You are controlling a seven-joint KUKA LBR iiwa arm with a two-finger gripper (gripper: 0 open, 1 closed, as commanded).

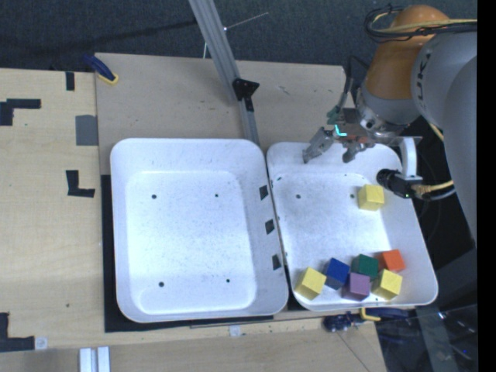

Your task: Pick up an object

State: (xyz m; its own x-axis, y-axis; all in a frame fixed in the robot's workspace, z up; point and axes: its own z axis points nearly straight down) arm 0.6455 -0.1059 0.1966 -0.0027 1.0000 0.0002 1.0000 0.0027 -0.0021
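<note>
Hovering over the far end of the right bin [310,208], the hand [331,147] has its two fingers spread apart with nothing between them, so no object is held yet. Candidates for the pick all lie in this bin: a lone yellow cube [371,198] sits near the right wall, well apart from the rest, and a cluster is packed along the near edge, with a second yellow cube [311,282], a blue cube [337,271], a green cube [364,266], a purple cube [359,284], an orange cube [393,260] and a third yellow one [389,284] touching or just beside one another. The left bin [132,177] on the counter [46,231] plays no part for now. Risk seems to lie mostly in the choice of target. Going for the cluster could wedge a finger onto a neighbouring block, pushing cubes aside or closing on two at once. The lone cube looks easier, yet its closeness to the bin wall could block one finger or knock the cube away. Descending where the hand is now would likely close on bare bin floor.
</note>
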